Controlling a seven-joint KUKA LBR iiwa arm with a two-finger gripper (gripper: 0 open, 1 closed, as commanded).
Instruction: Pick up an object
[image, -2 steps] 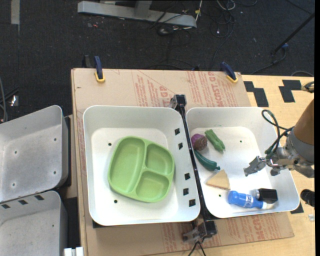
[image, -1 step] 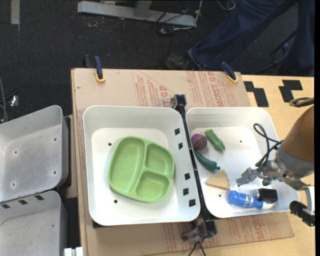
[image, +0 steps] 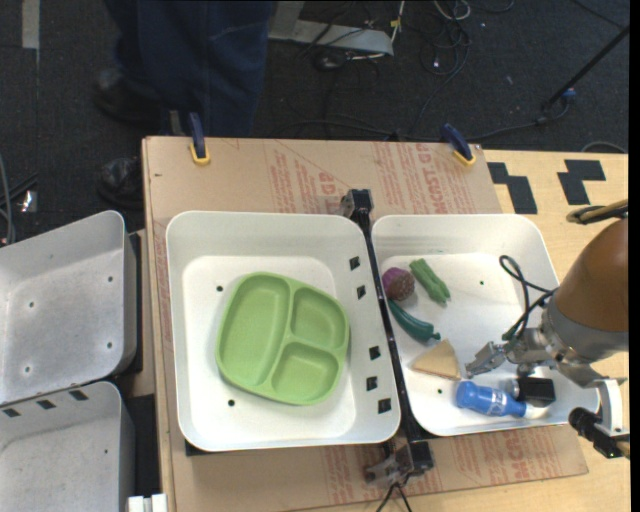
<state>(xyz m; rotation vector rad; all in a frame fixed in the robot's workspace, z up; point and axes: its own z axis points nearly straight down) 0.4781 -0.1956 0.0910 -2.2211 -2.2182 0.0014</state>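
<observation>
White plastic forms the two shallow bins on the cardboard-topped table (image: 300, 175). The left bin (image: 190, 300) holds a light green divided plate (image: 283, 338) with three compartments, lying flat. The right bin (image: 520, 245) holds five small objects: a purple ball-like item (image: 399, 283) near the dividing wall, a green block (image: 430, 280) just beside it, a dark green curved piece (image: 412, 321) below them, a tan wedge (image: 437, 361), and a blue bottle (image: 487, 399) lying on its side near the bin's front rim. The arm (image: 600, 290), with its orange band, reaches in from the right. Its claw (image: 492, 357) sits low over the right bin, just beside the wedge and above the bottle; whether it is parted or closed cannot be told, and no object is visibly between its tips.
</observation>
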